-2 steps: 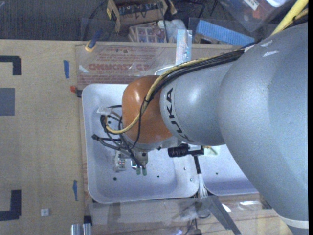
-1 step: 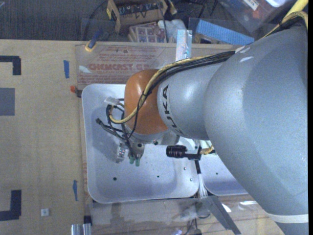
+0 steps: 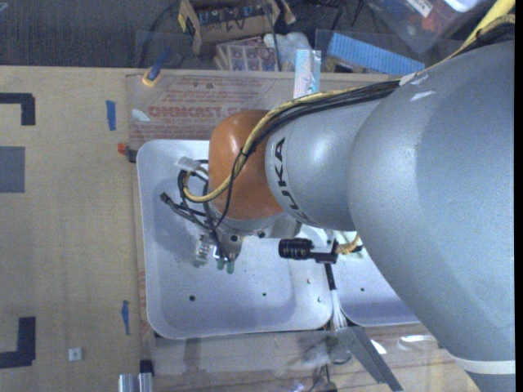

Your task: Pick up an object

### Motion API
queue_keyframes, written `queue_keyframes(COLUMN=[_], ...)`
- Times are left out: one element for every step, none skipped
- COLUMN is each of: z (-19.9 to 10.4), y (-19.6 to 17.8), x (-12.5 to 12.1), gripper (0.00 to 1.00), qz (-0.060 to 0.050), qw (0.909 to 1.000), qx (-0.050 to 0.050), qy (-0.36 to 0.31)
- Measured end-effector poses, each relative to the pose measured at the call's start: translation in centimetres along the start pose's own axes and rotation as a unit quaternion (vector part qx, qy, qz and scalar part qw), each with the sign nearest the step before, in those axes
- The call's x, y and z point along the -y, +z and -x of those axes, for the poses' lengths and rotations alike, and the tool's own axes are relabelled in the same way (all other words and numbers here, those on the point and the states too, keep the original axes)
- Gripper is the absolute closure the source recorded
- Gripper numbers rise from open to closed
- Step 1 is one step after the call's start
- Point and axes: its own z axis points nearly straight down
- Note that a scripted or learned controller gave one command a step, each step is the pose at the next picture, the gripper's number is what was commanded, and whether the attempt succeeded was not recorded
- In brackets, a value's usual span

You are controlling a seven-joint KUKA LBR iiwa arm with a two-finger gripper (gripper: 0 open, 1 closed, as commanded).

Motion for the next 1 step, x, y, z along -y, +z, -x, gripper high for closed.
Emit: queue_keyframes(z=[-0.01], y=[1.02], x=[3.35], gripper=[1.0], qz=[0.0], qw=[1.0], qx=[0.0], qy=[0.003])
